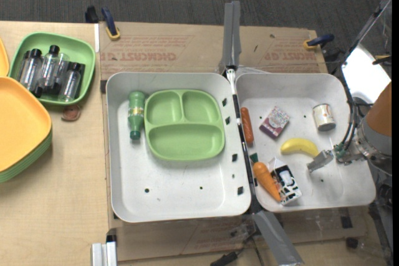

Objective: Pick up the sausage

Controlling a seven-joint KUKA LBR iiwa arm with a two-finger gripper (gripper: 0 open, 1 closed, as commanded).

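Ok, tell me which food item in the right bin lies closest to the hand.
The banana: yellow, just left of the hand. The carrot and sausage lie farther left.

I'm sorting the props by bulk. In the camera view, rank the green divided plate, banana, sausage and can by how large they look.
1. green divided plate
2. and 3. banana and sausage look about alike, so no ranking between them
4. can

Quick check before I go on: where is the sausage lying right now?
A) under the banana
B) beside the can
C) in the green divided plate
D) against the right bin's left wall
D: the sausage lies along the left wall of the right bin.
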